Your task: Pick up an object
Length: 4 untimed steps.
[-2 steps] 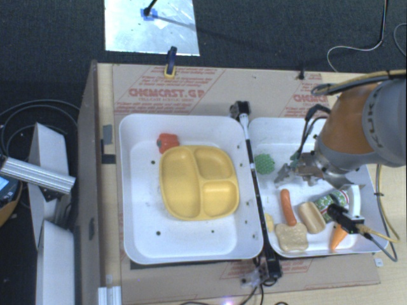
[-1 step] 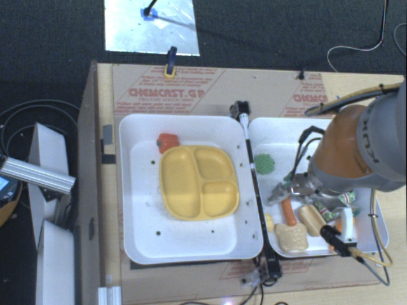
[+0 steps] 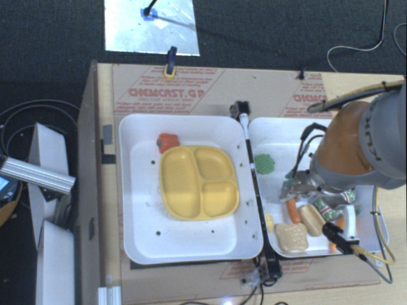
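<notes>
Bins of shallow white plastic sit side by side on the bench, the left bin (image 3: pixel 137 234) and the right bin (image 3: pixel 273 129) meeting along a dark seam down the middle. A yellow plastic plate with three compartments (image 3: pixel 198 182) lies near the centre of the left bin, and a small red-orange toy pepper (image 3: pixel 167 142) touches the plate's far left corner, close to the bin's far edge.

In the right bin, a round green knobbly object (image 3: pixel 264 164) lies near the left wall, about midway along it. Toward the near edge lies a cluster of toy foods: a slim orange carrot (image 3: pixel 292 211), a tan bread-roll shape (image 3: pixel 312 220) just beside it on the right, and a pale beige square slab (image 3: pixel 291 237) touching the near wall. A small yellow piece (image 3: pixel 269 222) rests against the left wall, beside the slab.

From the right, the grey arm with its orange band (image 3: pixel 343 146) reaches over the right bin. Its gripper (image 3: pixel 297 184) is low, directly above the far end of the carrot and near the roll. Whether it is released or clenched cannot be told, and nothing can be made out in its grasp.
</notes>
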Each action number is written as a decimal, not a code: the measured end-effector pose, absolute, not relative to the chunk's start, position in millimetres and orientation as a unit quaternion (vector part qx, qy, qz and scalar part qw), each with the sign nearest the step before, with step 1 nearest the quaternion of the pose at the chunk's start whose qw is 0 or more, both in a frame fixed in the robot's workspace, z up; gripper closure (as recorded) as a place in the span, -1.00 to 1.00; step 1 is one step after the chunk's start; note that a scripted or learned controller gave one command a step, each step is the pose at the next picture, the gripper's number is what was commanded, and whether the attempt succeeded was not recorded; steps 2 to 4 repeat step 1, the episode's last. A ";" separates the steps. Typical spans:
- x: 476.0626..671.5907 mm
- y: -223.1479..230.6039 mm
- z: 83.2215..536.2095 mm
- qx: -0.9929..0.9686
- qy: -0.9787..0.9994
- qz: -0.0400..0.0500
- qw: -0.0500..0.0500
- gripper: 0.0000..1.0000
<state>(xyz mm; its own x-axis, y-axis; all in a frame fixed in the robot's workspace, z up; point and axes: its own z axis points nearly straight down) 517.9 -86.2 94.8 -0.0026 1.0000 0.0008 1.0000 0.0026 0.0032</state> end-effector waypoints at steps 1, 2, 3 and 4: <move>593.7 -7.6 185.1 0.706 0.708 0.002 0.001 1.00; 593.7 -7.6 185.1 0.706 0.708 0.002 0.001 1.00; 593.7 -7.6 185.1 0.706 0.708 0.002 0.001 1.00; 593.7 -7.6 185.1 0.706 0.708 0.002 0.001 1.00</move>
